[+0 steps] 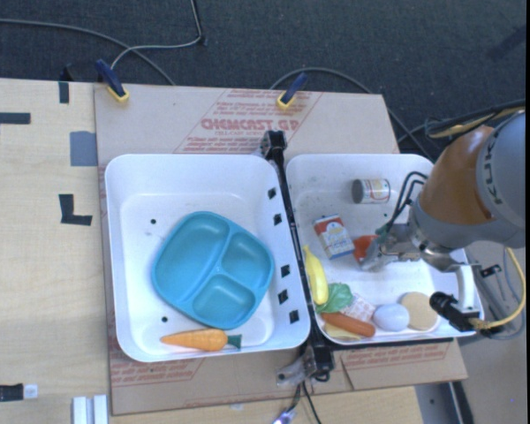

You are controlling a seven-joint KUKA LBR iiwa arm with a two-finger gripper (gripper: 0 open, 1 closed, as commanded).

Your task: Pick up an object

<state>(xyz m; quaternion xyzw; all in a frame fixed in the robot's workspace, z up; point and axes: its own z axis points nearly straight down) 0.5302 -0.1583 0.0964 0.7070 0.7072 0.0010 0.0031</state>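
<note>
- The gripper (377,247) sits low inside the right-hand bin (336,164), at the end of a grey arm (477,197) with an orange band that reaches in from the right.
- Whether the gripper is apart, together or clamped on anything cannot be told; its tip is small and dark against the objects under it.
- A small red object (364,246) lies right at the gripper's tip, touching or just under it. It is too small to name or to judge its long axis.
- Just to the left of the gripper lies a small red and white carton (334,236), its long axis slanting from upper left to lower right.
- Above the gripper, near the bin's far wall, a small silver can (370,190) lies on its side, long axis left to right.
- Below and left of the gripper lie a yellow banana (317,277), long axis nearly up and down, then a green leafy piece (337,296) and an orange-red carrot-shaped piece (348,325).
- Below the gripper sit a white egg (389,317) and a tan round cookie (419,310).
- Judgement: the red object is the nearest candidate to pick, directly at the tip.
- Well away to the left, the other bin (124,184) holds a blue divided plate (213,269) and an orange carrot (194,340).
</note>
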